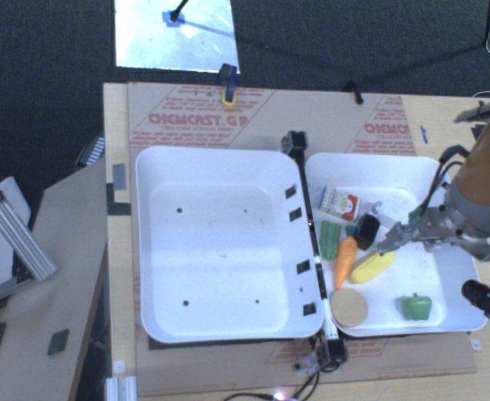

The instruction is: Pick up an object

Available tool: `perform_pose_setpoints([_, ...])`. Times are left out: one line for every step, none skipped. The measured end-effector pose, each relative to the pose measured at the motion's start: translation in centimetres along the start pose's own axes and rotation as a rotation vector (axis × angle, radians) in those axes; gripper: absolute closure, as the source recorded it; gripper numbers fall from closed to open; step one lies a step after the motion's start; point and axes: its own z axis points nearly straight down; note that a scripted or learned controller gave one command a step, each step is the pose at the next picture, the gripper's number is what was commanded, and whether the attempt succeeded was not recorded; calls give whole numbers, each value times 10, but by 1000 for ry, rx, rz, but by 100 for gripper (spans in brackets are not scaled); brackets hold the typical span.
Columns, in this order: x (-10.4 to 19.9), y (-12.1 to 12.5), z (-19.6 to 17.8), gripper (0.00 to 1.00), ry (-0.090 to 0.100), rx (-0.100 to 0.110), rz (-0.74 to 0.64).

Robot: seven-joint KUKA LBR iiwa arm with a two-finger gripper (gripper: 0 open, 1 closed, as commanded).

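Note:
The right bin [395,167] holds several items. A yellow banana-like piece [372,266] lies near its middle, with an orange carrot [344,262] and a green cucumber [329,239] to its left by the bin wall. A small white, red and green carton [339,202] lies at the back left, and a black object [367,228] sits in front of it. A round tan disc [349,307] and a green pepper [416,307] lie along the front. My gripper [394,239] reaches in from the right and hangs just above the yellow piece's right end, close to the black object.
The left bin [157,170] sits beside the right one, with a black clip-lined divider [308,232] between them. Both rest on a cardboard sheet [195,115]. The grey arm [479,190] covers the right bin's right side. A metal frame [11,232] stands at far left.

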Motion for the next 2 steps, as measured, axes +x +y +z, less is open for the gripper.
perform_pose_setpoints([53,101,78,0,2,-4,-9])
perform_pose_setpoints([51,41,99,0,0,-11,4])
